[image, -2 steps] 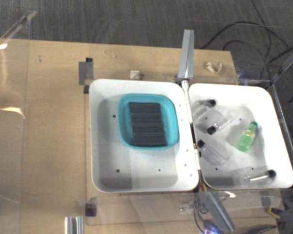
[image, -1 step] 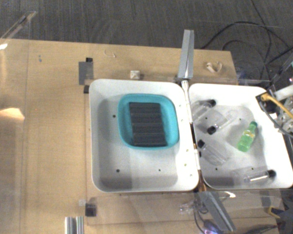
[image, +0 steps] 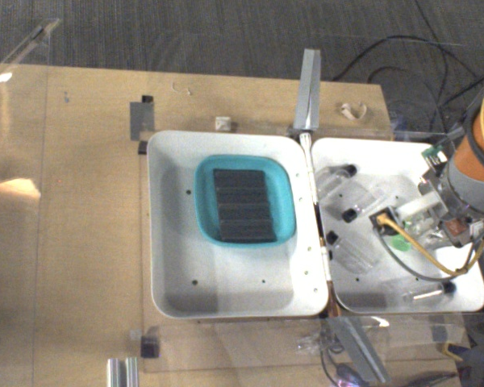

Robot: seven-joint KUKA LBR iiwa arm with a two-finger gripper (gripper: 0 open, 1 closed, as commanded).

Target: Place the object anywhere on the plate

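Jaws: state cannot be read. The gripper [image: 352,213] is a pale, glassy blur over the right bin [image: 363,297], and nothing can be made out in its grasp.

Object: a dark ridged block [image: 242,205] lies flat on the teal plate [image: 284,192], inside the rim on all sides. The plate sits toward 12 o'clock in the left bin [image: 173,280].

Step, as judged: the placing looks done, with the tool off at 3 o'clock from the plate, across the divide between the bins. A small green bit [image: 399,244] shows near the wrist; whether it is tool or loose item is unclear.

Next move calls for little: a lift straight up and clear.

Room: bare floor in the left bin from 6 to 9 o'clock of the plate. The bin walls meet close at the plate's 3 o'clock edge, so any crossing there needs height. A yellow cable [image: 419,256] loops at 5 o'clock of the gripper and could snag.
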